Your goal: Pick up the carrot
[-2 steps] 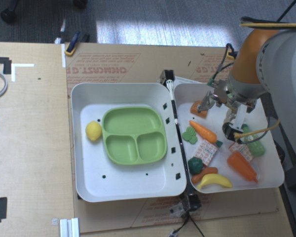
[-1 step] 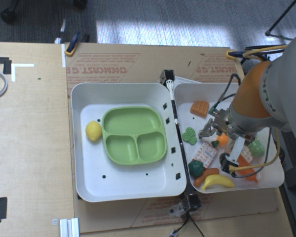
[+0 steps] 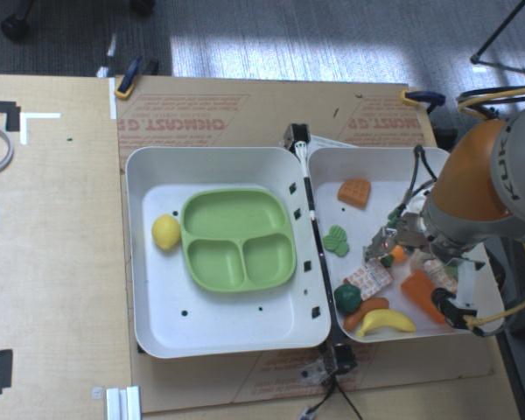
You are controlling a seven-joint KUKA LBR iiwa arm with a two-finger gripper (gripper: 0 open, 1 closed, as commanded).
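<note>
An orange tapered piece that looks like the carrot [image 3: 417,289] lies in the right bin [image 3: 381,171] near its front right, partly under the arm's wrist. My gripper [image 3: 382,248] is low over the middle of that bin, just left of and behind the carrot. A small orange bit [image 3: 396,255] shows right beside the gripper's tip; I cannot tell what it is or whether it is held.
The right bin also holds an orange waffle-like block [image 3: 354,192], a green leaf [image 3: 336,241], a patterned packet [image 3: 368,279], a green ball [image 3: 347,298], a reddish stick [image 3: 367,311] and a banana [image 3: 388,323]. The left bin has a green divided plate [image 3: 239,239] and a lemon [image 3: 165,232].
</note>
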